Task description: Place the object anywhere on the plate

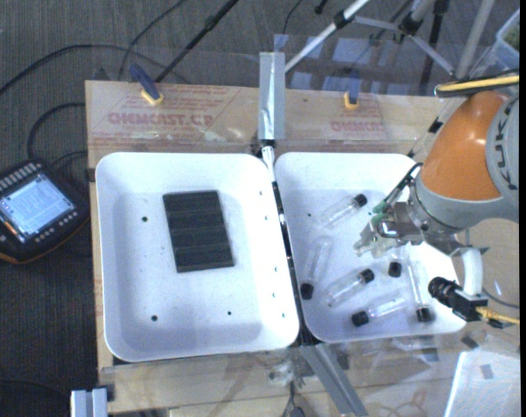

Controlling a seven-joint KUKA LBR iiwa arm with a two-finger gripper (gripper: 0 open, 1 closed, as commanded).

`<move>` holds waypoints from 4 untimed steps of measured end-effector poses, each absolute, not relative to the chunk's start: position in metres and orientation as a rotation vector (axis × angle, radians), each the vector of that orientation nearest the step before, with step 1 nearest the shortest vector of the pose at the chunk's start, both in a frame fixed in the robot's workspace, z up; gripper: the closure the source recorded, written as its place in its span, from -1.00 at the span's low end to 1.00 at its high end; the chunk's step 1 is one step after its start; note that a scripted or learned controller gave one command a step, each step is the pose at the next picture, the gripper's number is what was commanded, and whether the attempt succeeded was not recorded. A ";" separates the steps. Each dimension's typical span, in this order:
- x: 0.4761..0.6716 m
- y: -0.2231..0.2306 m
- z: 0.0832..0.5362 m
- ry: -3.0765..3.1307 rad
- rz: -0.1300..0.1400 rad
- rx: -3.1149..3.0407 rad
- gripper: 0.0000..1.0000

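The end effector [377, 233] sits over the right bin [332, 168], toward that bin's right side, below the arm's orange band [462, 150]. Its parts are small and blurred against the clear tubes beneath; whether it is released, clenched or grasping anything cannot be determined.

Several clear vials with black caps lie scattered on the floor of the right bin. One vial [345, 208] lies just to the upper left of the end effector, cap toward the upper right. A second vial [349, 287] lies below the end effector, tilted, cap at its right end. A third vial [377, 309] lies near the bin's lower edge, cap at its left end. A further vial [315, 266] lies near the bin's left wall, with a black cap at its lower end. More capped vials lie at the lower right, partly hidden by the arm.

The left bin [123, 181] holds a dark ribbed rectangular plate [198, 230], lying flat near the bin's centre, well apart from all vials.

Both bins rest side by side on the worktop [184, 115]. A handheld control pendant [32, 208] lies on the floor left of the worktop.
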State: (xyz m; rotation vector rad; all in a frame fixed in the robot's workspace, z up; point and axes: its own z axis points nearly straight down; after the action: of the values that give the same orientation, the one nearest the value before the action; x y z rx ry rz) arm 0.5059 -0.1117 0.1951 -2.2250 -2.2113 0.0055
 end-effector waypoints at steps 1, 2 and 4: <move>0.559 -0.045 0.180 -2.270 0.008 -2.165 1.00; 0.585 -0.011 0.280 -2.491 0.008 -1.912 1.00; 0.621 0.104 0.432 -2.756 0.006 -1.508 1.00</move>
State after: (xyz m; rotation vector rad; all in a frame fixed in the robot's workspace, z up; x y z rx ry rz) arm 0.6211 0.1039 0.4321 -1.5085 -2.7561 0.0057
